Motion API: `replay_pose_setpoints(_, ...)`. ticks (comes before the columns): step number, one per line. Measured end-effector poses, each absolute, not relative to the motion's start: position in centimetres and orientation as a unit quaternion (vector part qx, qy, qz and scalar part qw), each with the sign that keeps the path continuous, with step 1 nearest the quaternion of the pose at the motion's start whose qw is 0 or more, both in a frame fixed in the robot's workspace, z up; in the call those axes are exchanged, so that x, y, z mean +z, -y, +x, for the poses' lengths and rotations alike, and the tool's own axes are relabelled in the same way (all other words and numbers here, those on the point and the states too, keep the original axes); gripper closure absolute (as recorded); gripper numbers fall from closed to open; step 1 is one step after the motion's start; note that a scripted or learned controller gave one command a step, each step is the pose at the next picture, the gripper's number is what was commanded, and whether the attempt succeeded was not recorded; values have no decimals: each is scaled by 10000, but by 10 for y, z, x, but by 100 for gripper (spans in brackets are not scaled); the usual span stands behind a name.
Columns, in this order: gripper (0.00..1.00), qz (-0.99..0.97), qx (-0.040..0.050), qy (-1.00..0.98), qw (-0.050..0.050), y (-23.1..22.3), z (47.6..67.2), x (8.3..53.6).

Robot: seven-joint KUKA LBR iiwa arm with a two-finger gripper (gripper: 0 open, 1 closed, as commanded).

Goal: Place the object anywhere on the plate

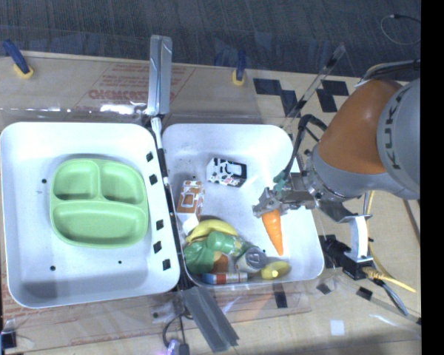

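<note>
A green three-compartment plate (100, 200) lies in the left bin (29, 146). My gripper (270, 203) hangs over the right side of the right bin (229, 140), its fingers shut on the top of an orange toy carrot (274, 231). The carrot points downward toward the bin's near right corner. It is well to the right of the plate, with the divider between the bins in between.
The right bin also holds a black-and-white patterned block (228, 171), a small brown-and-white box (190, 196), and a heap at the near edge: a banana (206, 229), green toys (207, 251), a metal piece (253, 258) and a yellow piece (275, 271).
</note>
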State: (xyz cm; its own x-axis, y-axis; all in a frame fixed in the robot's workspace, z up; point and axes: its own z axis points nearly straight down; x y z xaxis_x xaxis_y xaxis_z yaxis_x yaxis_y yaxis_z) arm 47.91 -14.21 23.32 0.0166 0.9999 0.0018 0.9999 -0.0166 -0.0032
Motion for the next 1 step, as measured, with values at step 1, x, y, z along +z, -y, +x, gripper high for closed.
replay_pose_setpoints(1, 100, -7557, 8, 6549, 3, 116, 477, 252)
